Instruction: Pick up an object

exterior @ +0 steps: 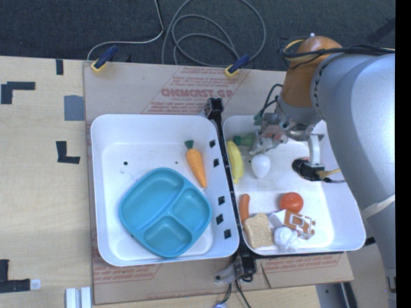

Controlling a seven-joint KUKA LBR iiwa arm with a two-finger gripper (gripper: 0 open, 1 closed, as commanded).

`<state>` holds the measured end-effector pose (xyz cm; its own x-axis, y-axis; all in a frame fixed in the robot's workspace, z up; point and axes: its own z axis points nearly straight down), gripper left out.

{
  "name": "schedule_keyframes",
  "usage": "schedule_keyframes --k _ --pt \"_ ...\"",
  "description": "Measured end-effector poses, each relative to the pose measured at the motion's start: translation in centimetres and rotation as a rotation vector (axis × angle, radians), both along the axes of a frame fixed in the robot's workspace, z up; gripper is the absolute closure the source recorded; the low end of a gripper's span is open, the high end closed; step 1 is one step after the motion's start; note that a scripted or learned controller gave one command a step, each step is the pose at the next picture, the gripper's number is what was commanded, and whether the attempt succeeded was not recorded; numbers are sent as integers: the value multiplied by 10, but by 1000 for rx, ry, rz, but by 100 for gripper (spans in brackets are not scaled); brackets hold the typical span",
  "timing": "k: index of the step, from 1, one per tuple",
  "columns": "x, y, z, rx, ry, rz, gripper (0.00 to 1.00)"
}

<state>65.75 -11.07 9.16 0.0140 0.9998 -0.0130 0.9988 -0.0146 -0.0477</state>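
My gripper hangs low over the far left part of the right bin. Just below it in the view lies a white egg-shaped piece, close to the gripper; contact cannot be judged. A yellow banana-like piece lies to its left along the bin wall. A small green piece sits beside the gripper, partly hidden by it. Nearer the front lie a red tomato, a reddish sausage, a slice of bread, a white lump and an orange-and-white packet.
The left bin holds a blue divided plate and an orange carrot by the middle wall. The grey arm covers the right bin's far right side. Cables loop on the dark floor behind the bench.
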Motion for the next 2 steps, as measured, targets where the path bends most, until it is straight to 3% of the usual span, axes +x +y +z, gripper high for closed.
schedule_keyframes --k 1,2 --pt "0 -1 0 -3 -2 0 0" --pt "2 0 -7 -6 -9 0 0"
